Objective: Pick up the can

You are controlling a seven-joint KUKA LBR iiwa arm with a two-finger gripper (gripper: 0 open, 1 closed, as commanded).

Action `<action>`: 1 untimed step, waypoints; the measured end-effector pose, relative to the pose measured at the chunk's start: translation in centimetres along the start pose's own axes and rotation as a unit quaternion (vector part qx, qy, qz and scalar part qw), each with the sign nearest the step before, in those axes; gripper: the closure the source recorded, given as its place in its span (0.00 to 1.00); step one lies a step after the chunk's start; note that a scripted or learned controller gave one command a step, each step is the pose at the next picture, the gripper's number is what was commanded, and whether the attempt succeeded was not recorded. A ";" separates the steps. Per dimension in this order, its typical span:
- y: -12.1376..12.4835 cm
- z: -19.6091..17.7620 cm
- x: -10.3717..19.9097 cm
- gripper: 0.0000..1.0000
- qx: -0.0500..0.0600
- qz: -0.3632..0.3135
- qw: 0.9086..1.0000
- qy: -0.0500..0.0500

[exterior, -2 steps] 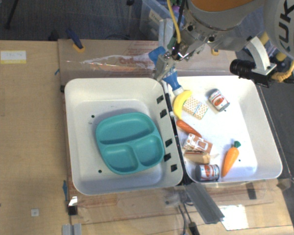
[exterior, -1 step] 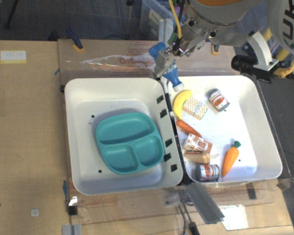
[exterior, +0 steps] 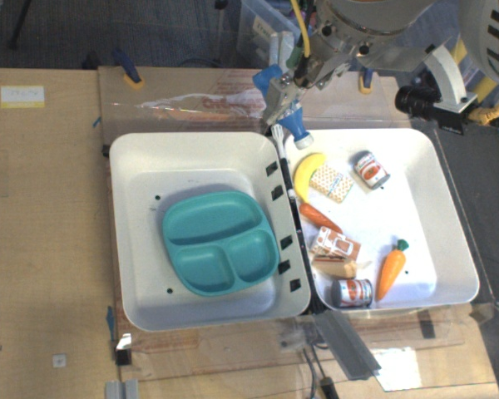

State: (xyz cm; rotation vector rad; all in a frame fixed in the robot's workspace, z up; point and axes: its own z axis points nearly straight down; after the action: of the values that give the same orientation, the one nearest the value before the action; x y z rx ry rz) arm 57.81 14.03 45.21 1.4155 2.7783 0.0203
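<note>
Teal plastic, moulded into a three-compartment tray (exterior: 220, 243), lies flat in the left white bin (exterior: 133, 165) and serves here as the landmark. Right of the tray, past the black-clipped seam where the bins meet, the right white bin (exterior: 437, 223) holds a scatter of small things. A short red-and-white labelled can (exterior: 370, 170) lies on its side well to the tray's upper right, near that bin's far wall. A second small can with a silver end and red label (exterior: 353, 292) lies tipped at the near edge, right of the tray's lower corner. Between them and the tray sit a yellow toy banana (exterior: 306, 169), touching a pale dotted cracker-like block (exterior: 332, 184), a red-orange toy carrot or pepper (exterior: 319, 217) just beside the seam, and a small red-and-white carton (exterior: 334, 245). An orange toy carrot with a green top (exterior: 391, 270) lies just beside the lower can. The grey arm's gripper (exterior: 284, 116) hangs above the tray's upper right corner, over the far end of the seam, well apart from both cans. Whether it is parted or closed cannot be told.
</note>
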 end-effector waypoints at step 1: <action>0.2 -1.2 0.1 1.00 -0.003 -0.002 1.000 -0.002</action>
State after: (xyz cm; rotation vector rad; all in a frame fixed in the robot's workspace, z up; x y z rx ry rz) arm 57.85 14.24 46.39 1.4078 2.7753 0.0255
